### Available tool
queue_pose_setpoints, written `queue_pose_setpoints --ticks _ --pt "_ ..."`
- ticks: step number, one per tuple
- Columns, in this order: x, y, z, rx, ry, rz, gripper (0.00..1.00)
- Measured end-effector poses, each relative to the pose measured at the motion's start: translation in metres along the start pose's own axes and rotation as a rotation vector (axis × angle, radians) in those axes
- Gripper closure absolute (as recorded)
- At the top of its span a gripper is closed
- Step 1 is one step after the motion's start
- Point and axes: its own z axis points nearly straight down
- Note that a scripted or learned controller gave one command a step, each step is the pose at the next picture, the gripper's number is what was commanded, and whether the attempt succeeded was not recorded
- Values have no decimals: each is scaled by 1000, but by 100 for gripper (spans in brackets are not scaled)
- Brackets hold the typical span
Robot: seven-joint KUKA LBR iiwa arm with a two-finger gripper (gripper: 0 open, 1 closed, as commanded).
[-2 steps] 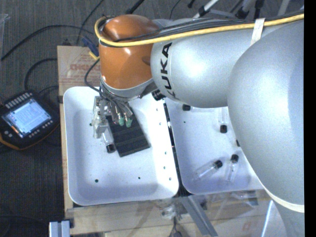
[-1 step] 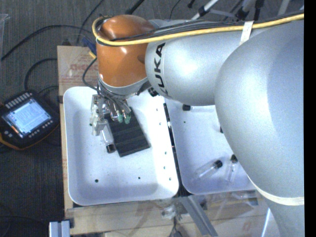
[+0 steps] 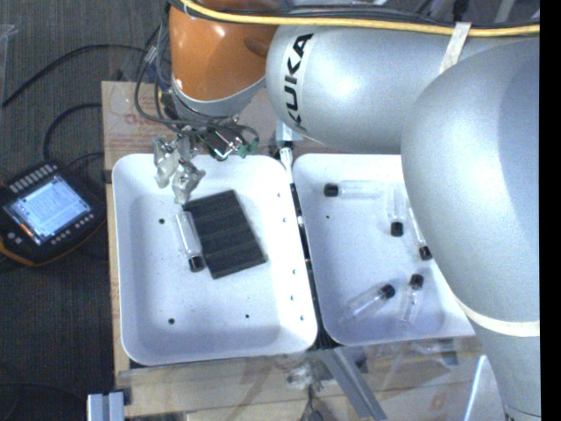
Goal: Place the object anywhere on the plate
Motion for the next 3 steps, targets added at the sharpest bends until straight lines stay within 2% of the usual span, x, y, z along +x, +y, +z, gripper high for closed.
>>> queue_pose_setpoints --ticks 1,2,3 --pt "71 40 -31 0 4 -117 100" --pt "123 29 13 0 7 -254 100" --pt "123 29 13 -1 6 -255 0"
